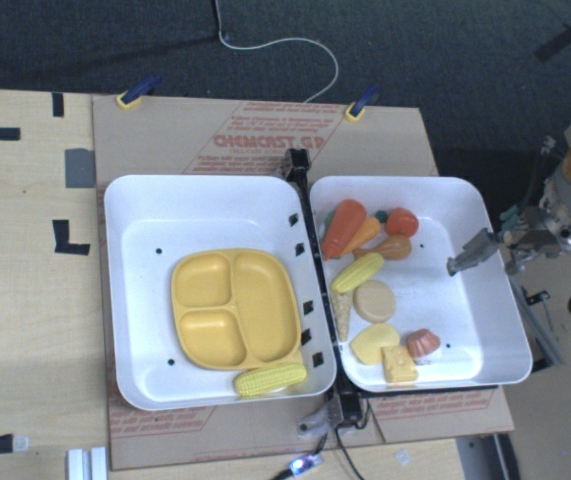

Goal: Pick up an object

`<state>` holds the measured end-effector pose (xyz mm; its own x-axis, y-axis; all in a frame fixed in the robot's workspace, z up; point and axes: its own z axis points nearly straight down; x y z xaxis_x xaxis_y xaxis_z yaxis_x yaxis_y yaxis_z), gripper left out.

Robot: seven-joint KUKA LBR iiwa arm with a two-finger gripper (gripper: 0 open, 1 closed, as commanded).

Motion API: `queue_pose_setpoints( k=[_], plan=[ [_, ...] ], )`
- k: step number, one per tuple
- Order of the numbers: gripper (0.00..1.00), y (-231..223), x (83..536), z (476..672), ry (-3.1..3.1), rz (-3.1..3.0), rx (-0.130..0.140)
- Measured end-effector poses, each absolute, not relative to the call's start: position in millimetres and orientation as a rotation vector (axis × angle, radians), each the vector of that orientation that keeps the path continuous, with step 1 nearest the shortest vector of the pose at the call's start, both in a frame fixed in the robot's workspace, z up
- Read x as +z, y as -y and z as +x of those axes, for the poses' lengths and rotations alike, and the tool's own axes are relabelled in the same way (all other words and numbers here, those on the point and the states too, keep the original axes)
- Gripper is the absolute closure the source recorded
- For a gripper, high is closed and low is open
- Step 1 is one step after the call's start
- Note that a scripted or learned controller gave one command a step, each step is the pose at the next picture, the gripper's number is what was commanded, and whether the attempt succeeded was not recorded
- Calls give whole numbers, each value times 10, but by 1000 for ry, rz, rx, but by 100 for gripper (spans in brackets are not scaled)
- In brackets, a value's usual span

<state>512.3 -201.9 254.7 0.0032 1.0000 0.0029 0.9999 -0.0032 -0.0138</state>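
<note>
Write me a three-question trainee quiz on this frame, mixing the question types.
1. True or false: the yellow plate lies in the left bin.
2. Which lies against the plate's near edge? A) tomato B) corn cob C) carrot
3. Fill in: the gripper hangs over the ___ bin.

Key:
1. True.
2. B, the corn cob.
3. Right; it is at the right bin, on its far right side, away from the food.
</note>
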Motion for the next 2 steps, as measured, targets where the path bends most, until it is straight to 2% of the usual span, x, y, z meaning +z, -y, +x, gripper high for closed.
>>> queue_pose_setpoints(
  k=[1, 2],
  plan=[
    [0, 2013, 2615, 5148, 2222, -2220, 2],
    [0, 1996, 1977, 5178, 2219, -2216, 6]
  ],
)
